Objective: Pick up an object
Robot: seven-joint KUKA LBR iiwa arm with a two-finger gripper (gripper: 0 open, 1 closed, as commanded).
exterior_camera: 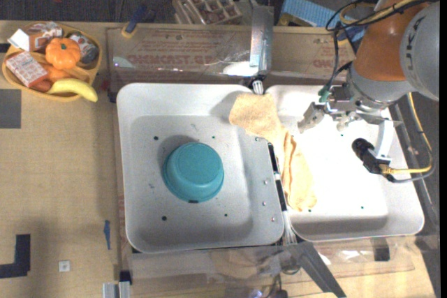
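Note:
An upturned teal bowl (194,171) lies in the middle of the left bin (140,108). A tan cloth (269,132) hangs over the wall between the two bins, one end bunched at the far side, the other trailing down into the right bin (349,206). My gripper (325,121) hovers over the far part of the right bin, just right of the cloth's bunched end. It is open, with nothing between its fingers (307,121).
A black connector on a white bracket (369,153) hangs from the arm over the right bin. A cardboard wall (181,56) stands behind the bins. A yellow bowl of toy food (50,63) sits on the bench at far left.

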